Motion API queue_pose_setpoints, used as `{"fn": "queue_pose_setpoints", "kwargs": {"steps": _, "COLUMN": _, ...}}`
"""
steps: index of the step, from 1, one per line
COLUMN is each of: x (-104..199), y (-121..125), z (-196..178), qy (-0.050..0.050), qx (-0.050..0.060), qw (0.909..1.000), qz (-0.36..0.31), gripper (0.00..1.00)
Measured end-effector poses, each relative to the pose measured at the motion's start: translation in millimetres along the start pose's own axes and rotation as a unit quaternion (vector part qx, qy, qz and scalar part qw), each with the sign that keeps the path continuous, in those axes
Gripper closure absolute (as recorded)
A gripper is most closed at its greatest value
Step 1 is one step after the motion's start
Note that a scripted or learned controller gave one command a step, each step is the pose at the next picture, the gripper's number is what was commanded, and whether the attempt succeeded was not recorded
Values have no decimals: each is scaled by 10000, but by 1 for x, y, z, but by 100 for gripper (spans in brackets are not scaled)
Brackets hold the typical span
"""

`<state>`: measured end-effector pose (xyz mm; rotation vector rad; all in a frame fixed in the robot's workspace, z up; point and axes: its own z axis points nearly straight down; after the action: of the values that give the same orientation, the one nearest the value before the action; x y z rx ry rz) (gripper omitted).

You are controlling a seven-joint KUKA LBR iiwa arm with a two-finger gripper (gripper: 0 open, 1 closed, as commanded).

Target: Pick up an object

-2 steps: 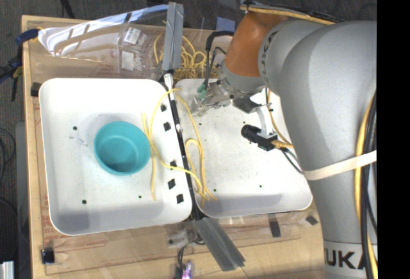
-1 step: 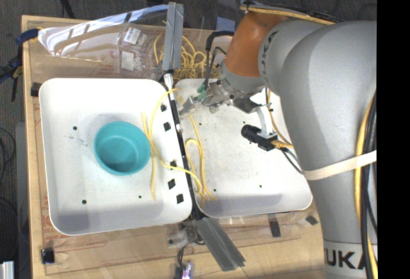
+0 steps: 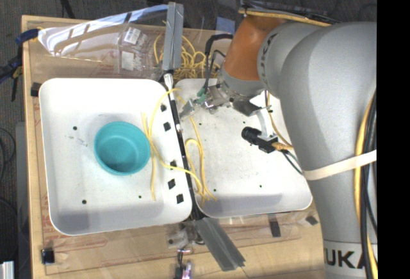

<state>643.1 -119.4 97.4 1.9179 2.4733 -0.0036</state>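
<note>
A teal bowl [image 3: 122, 147] sits upright in the left bin [image 3: 64, 207], a little left of the divider. My gripper [image 3: 190, 107] is low over the far left corner of the right bin [image 3: 256, 198], close to the divider and up and to the right of the bowl. The grey arm and its orange band [image 3: 246, 54] cover the far right part of that bin. I see no object between the gripper's tips.
Thin yellow strands [image 3: 192, 156] hang over the divider [image 3: 176, 143] and trail into both bins. More yellow strands [image 3: 182, 57] and a clear plastic sheet [image 3: 109, 41] lie behind the bins. Black clips sit along the divider.
</note>
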Motion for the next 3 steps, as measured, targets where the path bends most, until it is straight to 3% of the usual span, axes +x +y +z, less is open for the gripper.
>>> {"fn": "queue_pose_setpoints", "kwargs": {"steps": 1, "x": 3, "y": 1, "z": -9, "qy": 22, "qx": 7, "qw": 10000, "qz": -31, "gripper": 100}}
{"fn": "queue_pose_setpoints", "kwargs": {"steps": 2, "x": 2, "y": 1, "z": -9, "qy": 14, "qx": 8, "qw": 10000, "qz": -30, "gripper": 0}}
{"fn": "queue_pose_setpoints", "kwargs": {"steps": 3, "x": -2, "y": -18, "z": 5, "qy": 50, "qx": 33, "qw": 9999, "qz": -152, "gripper": 0}}
